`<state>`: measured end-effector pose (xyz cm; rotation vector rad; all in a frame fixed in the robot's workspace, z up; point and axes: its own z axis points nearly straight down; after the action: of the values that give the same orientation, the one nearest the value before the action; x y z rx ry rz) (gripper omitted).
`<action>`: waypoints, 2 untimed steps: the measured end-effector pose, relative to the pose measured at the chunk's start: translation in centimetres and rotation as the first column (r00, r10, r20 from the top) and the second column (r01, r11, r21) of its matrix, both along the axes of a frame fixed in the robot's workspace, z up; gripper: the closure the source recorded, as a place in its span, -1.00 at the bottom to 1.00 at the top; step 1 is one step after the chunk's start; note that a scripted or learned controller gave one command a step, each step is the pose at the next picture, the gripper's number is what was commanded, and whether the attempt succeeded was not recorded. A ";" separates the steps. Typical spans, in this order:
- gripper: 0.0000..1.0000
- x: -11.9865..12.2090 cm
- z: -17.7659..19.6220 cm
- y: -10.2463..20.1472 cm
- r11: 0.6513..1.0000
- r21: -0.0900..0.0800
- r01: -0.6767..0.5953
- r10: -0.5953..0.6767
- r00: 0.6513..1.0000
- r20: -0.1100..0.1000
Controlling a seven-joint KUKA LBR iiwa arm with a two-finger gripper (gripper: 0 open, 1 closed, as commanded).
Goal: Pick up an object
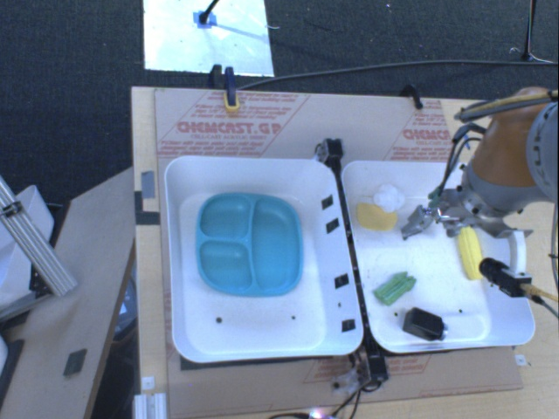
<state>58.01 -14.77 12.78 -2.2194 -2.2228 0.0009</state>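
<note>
In the right bin (502, 326) lie a yellow block (376, 217) with a white crumpled piece (389, 197) just behind it, a green object (394, 287), a black object (424, 323) near the front wall, and a long yellow corn-like piece (470, 251). My gripper (426, 221) hangs low over the bin's middle, just right of the yellow block and left of the corn-like piece. I see nothing held in it. The grey wrist and orange band (511, 151) rise behind it at the right.
The left bin (188, 321) holds a blue divided plate (250, 243). A black hinge strip with clips (342, 251) runs between the two bins. Cables cross the board behind the bins.
</note>
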 end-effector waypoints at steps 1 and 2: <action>-1.00 0.1 -4.5 0.0 1.000 0.000 0.000 0.000 1.000 0.001; 1.00 0.2 -3.3 0.0 1.000 -0.001 0.000 0.000 1.000 0.005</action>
<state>58.16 -14.76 9.53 -2.2223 -2.2258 -0.0031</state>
